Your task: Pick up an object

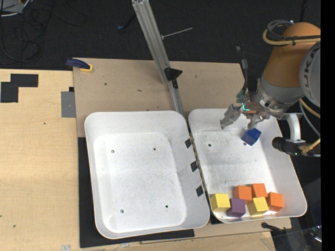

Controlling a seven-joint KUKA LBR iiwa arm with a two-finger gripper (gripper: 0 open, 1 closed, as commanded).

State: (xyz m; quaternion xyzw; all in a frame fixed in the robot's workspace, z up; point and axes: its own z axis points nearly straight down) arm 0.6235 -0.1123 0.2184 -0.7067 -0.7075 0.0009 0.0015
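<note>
My gripper [239, 123] hangs over the far part of the right bin [293, 177], its two fingers spread wide and open. A small blue block [252, 136] lies just below the right finger [255, 120], not between the two fingers. Whether the finger touches it is unclear. Several more blocks are clustered in the right bin's near corner: a yellow block [220, 201], a purple block [237, 207], an orange block [242, 193], another orange block [258, 189], a second yellow block [257, 206] and a third orange block [275, 200].
The left bin [99, 140] sits beside the right one, with black clips [194, 165] along the shared rim. A slanted aluminium rail [154, 41] rises behind the bins. The arm's orange-banded body [290, 56] stands at the right.
</note>
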